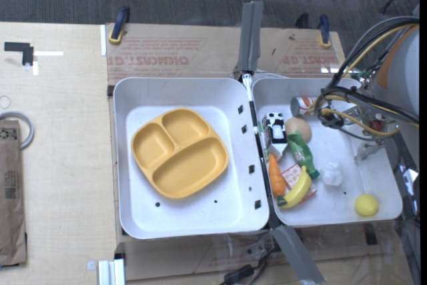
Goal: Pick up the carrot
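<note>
Carrot jammed against right bin's left wall, no side access there. Banana touches its near-right side, green packet just far-right, black-and-white toy beyond. Open floor right of the pile up to lemon; approach from above free.

Grey arm at right edge, cables looped beside wrist

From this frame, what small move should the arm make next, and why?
Probably swing the claw left across the right bin until it is over the carrot. The carrot lies untouched by the bin's left wall, hemmed by the banana, with the claw well to its right.
</note>
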Controlling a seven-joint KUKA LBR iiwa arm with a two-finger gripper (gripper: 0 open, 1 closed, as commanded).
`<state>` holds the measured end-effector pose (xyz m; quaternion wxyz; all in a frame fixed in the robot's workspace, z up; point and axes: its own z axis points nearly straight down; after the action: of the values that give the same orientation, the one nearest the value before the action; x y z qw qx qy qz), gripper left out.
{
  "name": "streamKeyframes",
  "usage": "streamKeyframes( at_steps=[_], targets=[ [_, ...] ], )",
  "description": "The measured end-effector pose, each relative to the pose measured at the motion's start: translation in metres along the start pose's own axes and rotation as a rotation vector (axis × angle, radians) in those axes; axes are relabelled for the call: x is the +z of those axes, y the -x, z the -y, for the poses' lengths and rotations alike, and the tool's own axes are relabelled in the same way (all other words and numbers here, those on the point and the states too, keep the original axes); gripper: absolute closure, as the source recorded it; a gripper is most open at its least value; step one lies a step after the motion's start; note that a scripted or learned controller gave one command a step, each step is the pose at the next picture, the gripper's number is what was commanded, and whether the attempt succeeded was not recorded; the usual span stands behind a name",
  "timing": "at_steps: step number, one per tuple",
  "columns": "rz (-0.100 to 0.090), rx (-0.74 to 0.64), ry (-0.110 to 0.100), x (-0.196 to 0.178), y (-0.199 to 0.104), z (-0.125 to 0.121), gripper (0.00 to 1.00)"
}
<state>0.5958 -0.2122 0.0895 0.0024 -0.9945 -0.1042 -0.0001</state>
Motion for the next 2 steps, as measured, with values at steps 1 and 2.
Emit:
streamKeyframes(
  at_steps=[1, 2],
  targets=[
    [-0.005, -0.002, -0.003, -0.002, 0.039, 0.005, 0.0],
    [0.004, 0.01, 0.004, -0.103, 0.085, 0.008, 0.0]
  ],
)
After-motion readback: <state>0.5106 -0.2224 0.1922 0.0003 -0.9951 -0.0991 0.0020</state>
